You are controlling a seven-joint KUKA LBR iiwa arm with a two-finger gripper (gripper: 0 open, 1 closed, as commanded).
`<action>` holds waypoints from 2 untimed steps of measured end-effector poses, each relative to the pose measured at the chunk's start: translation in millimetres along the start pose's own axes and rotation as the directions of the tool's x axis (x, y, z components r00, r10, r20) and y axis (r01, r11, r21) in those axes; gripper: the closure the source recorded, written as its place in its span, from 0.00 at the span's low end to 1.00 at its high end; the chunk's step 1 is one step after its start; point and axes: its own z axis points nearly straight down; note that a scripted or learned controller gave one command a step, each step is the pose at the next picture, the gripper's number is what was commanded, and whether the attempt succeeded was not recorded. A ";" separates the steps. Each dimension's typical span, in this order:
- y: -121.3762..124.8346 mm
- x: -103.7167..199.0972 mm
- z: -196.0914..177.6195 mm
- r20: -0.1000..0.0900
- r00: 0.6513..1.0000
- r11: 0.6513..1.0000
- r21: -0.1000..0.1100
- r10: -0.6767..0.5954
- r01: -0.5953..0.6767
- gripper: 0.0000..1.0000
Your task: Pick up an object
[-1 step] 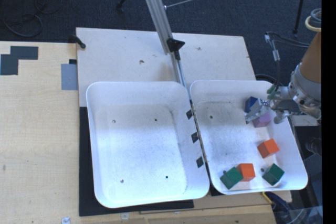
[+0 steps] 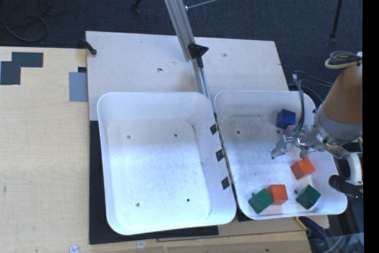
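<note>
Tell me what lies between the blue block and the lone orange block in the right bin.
In the camera view, the tool sits between the blue block and the orange block.

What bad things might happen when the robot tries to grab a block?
1. The gripper sits between the blue block and an orange block, over bare bin floor, so it might close on nothing.
2. Another orange block touches a green block; a grab there could push one away or catch both.
3. The other green block lies near the bin's rim, leaving little room.
</note>
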 end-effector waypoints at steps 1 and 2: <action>81.7 -13.6 34.3 0.002 1.000 1.000 -0.010 -0.005 0.005 0.00; 115.4 1.1 34.1 0.002 1.000 0.999 0.049 -0.007 0.007 0.00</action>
